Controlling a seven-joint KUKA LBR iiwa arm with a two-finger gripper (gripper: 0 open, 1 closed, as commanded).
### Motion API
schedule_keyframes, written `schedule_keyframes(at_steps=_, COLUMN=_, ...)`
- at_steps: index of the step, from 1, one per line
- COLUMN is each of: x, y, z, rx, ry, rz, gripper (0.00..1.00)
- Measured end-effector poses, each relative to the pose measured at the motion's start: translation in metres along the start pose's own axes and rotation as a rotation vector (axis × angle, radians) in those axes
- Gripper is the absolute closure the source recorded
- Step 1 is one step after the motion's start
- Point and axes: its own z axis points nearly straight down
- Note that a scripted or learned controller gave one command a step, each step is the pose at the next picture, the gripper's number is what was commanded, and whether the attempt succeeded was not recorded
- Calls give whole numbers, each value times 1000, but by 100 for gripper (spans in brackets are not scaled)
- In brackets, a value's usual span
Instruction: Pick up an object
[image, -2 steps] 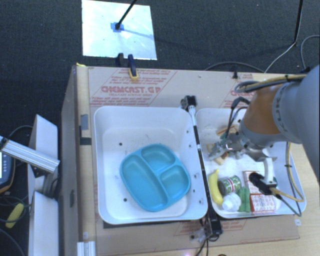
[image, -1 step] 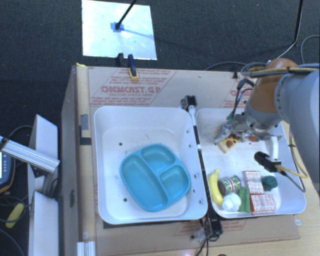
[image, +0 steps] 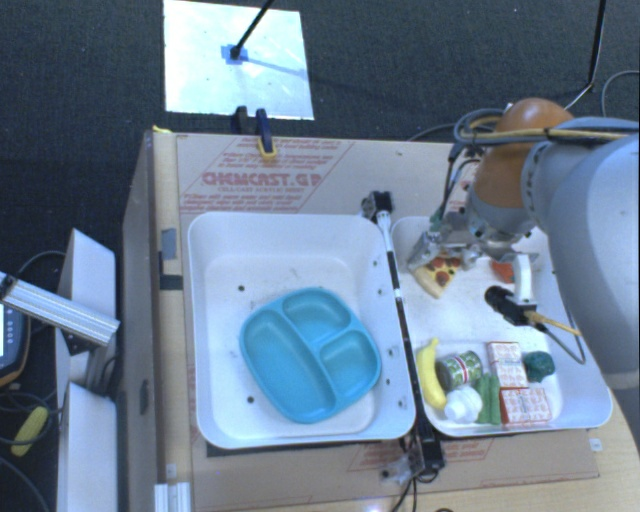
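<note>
Pizza slice toy, a yellow wedge with red spots (image: 437, 277), lies in the far corner of the shallow white plastic bin (image: 590, 400) on the right side of the view, close to the wall that this bin shares with the other bin. The grey metal gripper (image: 441, 252) is directly above the slice, very near to its far edge. From this angle it cannot be told if the gripper is spread or pressed together, and it cannot be told if it touches the slice. The grey arm with the orange band (image: 520, 150) reaches in from the right of the view and bends down over this corner.

A small red object (image: 502, 270) lies just beside the gripper, toward the right. In the near part of the same bin, well apart from the slice, there is a group of things: a yellow toy banana (image: 430, 372), a small can with a green label (image: 460, 368), a white bottle (image: 462, 405), two red and white cartons (image: 505, 360) (image: 525, 405) and a dark green round object (image: 541, 365).

The second white bin (image: 225, 300), on the left of the view, holds a light blue plastic plate with three compartments (image: 310, 352). Both bins stand on the brown cardboard-covered tabletop (image: 300, 175).
</note>
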Motion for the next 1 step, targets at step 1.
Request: schedule_keyframes(at_steps=1, x=-22, y=9, z=-10, rx=4, ry=-1, rz=3, gripper=0)
